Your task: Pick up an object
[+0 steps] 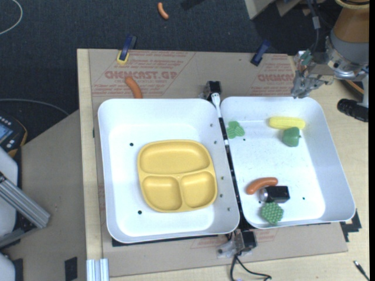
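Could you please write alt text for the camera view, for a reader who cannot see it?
The robot's hand hovers at the far rim of the right bin, which holds a yellow corn cob, green pieces, a sausage and a black block. The left bin holds a yellow divided tray.

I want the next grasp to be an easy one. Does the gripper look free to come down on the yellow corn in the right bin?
Probably yes. The gripper hangs over the bin's far rim, near the corn. Nothing lies on the corn; a green piece touches its near side.
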Controlling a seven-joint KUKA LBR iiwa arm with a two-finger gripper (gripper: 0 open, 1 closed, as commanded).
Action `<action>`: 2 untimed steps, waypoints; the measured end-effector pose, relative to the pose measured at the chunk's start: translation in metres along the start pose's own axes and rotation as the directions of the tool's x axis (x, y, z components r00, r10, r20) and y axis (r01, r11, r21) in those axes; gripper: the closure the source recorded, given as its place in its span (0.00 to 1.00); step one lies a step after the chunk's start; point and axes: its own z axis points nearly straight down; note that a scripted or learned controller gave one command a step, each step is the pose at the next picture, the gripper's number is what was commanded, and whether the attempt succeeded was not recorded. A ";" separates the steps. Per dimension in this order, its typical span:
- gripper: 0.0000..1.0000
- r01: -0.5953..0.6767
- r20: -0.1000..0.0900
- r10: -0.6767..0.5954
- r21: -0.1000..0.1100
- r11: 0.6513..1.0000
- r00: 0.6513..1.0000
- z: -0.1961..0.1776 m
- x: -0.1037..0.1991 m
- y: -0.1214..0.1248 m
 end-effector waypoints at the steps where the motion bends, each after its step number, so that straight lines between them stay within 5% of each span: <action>1: 1.00 0.002 -0.004 -0.002 0.007 1.000 1.000 -0.008 0.044 -0.016; 2: 1.00 0.005 -0.005 -0.005 0.008 1.000 1.000 -0.010 0.103 -0.036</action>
